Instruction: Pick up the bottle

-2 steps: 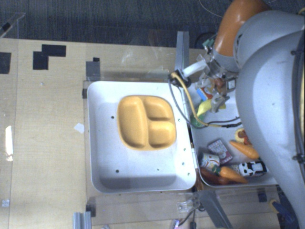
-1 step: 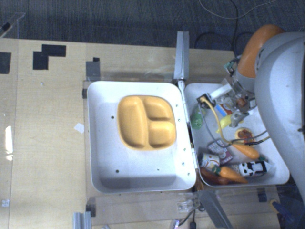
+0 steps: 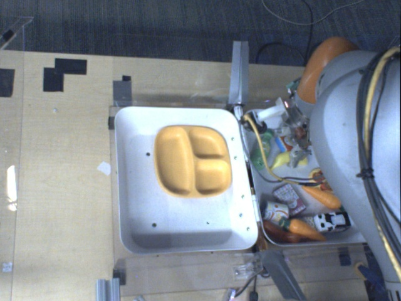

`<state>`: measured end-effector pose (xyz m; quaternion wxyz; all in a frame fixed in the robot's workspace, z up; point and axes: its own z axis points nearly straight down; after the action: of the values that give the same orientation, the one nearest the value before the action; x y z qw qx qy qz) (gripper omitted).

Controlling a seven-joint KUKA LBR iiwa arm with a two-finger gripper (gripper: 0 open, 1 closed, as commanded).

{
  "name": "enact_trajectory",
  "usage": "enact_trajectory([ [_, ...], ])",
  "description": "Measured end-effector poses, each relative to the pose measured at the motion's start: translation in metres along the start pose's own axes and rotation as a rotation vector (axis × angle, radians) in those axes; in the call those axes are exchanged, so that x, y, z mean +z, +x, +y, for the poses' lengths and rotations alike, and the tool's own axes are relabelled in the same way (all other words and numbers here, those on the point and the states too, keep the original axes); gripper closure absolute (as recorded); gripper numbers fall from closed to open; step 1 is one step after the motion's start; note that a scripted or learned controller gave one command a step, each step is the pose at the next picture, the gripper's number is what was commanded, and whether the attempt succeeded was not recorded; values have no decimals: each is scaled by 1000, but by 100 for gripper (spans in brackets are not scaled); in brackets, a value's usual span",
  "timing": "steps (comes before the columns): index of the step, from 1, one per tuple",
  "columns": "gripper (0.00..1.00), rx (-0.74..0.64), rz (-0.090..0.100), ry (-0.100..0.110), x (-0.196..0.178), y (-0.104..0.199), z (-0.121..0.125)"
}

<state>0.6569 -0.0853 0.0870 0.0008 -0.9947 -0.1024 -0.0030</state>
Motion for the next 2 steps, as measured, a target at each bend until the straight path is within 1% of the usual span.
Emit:
enact_trajectory([
  [1,100,0,-3,1,-98,12,-81],
  [2,100,2,-4,1,-119,18,-121],
])
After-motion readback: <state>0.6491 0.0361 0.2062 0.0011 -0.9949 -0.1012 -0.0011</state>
